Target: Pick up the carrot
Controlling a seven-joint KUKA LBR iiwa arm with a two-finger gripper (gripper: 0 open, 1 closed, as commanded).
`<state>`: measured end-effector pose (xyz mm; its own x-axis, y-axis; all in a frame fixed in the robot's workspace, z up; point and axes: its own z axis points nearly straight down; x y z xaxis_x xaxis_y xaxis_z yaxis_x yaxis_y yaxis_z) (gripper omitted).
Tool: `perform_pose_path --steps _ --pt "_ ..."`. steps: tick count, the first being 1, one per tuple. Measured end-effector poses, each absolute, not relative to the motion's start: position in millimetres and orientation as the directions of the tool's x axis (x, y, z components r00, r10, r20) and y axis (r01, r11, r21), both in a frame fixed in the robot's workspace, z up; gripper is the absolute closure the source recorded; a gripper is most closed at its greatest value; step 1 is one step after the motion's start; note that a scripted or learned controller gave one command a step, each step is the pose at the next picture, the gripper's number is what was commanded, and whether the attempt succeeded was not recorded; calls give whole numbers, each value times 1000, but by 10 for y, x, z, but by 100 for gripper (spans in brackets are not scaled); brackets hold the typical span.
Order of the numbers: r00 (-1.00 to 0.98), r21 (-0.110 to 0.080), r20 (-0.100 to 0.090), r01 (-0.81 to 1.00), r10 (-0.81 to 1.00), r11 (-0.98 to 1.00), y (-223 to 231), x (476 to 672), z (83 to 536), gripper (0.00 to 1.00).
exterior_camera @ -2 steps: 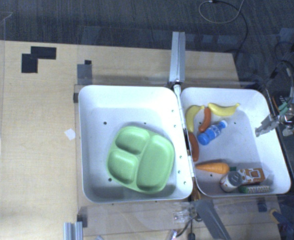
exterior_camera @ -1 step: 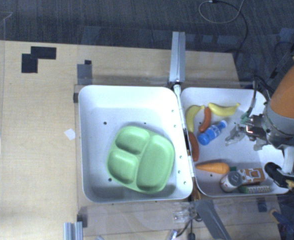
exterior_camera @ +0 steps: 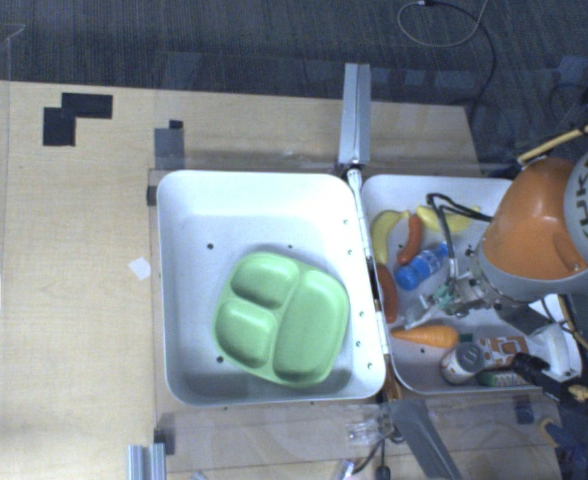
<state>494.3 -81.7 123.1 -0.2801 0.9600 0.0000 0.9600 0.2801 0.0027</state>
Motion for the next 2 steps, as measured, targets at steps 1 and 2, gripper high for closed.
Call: perform_pose_path --steps 1,2 --pt "-318 12 -4 948 948 318 -1322 4912 897 0" --pt "-82 15 -4 997 997 82 -940 4945 899 0"
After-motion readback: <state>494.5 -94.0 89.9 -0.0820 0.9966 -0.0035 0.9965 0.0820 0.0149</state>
